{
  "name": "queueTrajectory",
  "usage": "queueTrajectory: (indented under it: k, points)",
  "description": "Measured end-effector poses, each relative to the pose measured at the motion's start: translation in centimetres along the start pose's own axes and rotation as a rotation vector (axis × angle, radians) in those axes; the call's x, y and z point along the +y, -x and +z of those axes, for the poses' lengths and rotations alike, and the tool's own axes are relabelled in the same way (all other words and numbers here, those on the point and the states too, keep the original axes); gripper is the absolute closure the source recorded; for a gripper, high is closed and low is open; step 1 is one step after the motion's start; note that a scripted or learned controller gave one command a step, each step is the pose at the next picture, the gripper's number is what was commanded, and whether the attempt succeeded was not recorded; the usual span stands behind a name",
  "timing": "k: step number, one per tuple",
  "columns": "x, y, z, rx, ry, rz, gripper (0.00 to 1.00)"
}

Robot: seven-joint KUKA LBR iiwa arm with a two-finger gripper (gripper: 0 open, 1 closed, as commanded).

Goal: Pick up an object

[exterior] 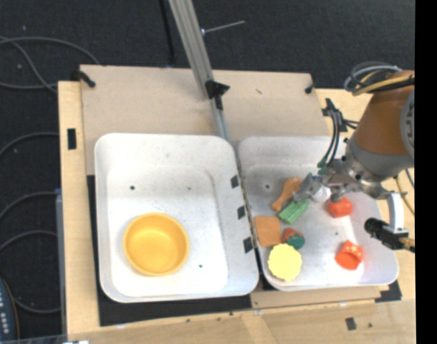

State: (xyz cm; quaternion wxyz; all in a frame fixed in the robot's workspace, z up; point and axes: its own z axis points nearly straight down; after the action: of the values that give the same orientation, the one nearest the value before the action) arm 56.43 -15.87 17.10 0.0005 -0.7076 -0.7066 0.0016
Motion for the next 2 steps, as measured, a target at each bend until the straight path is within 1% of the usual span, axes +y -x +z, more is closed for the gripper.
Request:
queueTrajectory:
  k: [1,2]
  points:
    - [-0.22,-0.34,6.04,0.000,0.002,0.001,0.00]
    - [-0.17,-0.21,7.01,-0.001,0.003,0.001,0.00]
